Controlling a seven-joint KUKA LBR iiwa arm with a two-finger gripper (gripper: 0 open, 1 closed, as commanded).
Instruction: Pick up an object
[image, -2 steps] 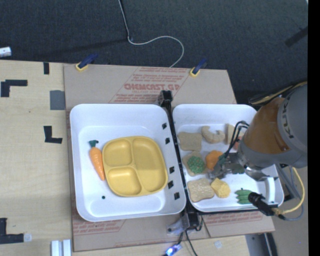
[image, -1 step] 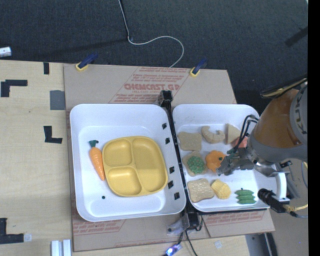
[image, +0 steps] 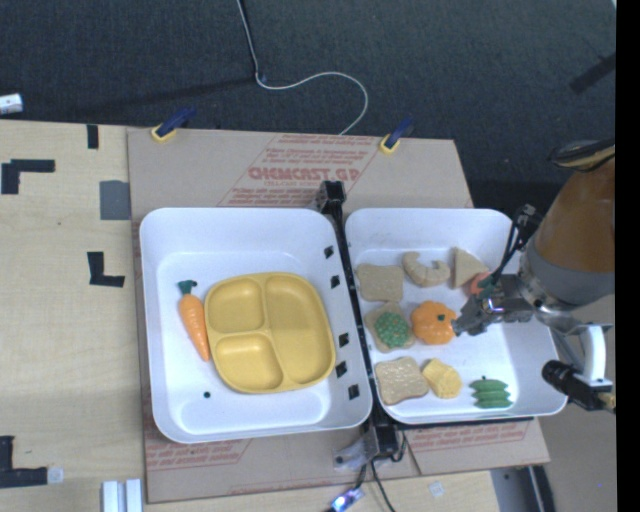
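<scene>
The right bin (image: 500, 228) holds several toy foods: an orange pumpkin (image: 432, 323), a green broccoli piece (image: 392, 328), a toast slice (image: 399, 380), a yellow chunk (image: 442, 379), green pea pods (image: 491, 393) and tan bread pieces (image: 379, 282) (image: 427, 269) (image: 466, 266). My gripper (image: 472, 318) hangs low over the right bin, just right of the pumpkin, with the grey and orange arm (image: 580, 240) behind it. Nothing shows between its fingers.
The left bin (image: 160, 240) holds a yellow divided plate (image: 270, 330) and a toy carrot (image: 194, 320) beside it. A black divider clip (image: 331, 197) sits where the bins meet. Both bins rest on cardboard (image: 290, 165), and a white cable (image: 320, 80) lies beyond it.
</scene>
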